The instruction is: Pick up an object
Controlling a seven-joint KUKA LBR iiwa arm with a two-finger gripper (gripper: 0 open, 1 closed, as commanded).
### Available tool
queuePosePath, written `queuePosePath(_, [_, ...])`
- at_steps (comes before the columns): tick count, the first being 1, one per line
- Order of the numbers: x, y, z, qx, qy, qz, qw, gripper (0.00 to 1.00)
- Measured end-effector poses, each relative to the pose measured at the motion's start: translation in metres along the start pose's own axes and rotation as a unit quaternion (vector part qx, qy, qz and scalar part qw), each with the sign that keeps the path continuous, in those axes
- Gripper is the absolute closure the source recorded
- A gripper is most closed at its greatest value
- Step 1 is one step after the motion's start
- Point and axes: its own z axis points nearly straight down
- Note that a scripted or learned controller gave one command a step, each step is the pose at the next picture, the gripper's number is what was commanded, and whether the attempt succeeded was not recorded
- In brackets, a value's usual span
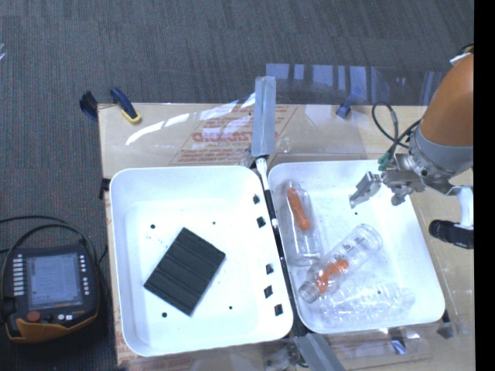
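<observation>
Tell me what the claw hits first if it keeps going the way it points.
The claw points left and down over the right bin. Carried on, it probably meets the clear bottle with an orange piece inside first, or bare bin floor before it; depth is unclear from this one view.

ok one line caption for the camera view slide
Gripper open over the right bin of clear bottles; black pad in the left bin.

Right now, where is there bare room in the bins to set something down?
Left bin: bare floor all around the black pad. Right bin: crowded with clear bottles; only its top strip near the gripper is bare.
</observation>
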Motion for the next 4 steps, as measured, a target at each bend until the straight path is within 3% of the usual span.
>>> queuePosePath(1, [0.036,0.004,0.082,0.000,0.000,-0.066,0.9978,0.00])
queuePosePath(2, [0.049,0.014,0.106,-0.011,-0.012,-0.089,0.9959,0.00])
queuePosePath(3, [0.028,-0.051,0.127,0.000,-0.003,-0.116,0.9932,0.00])
queuePosePath(4, [0.027,-0.084,0.127,-0.002,-0.002,-0.161,0.9869,0.00])
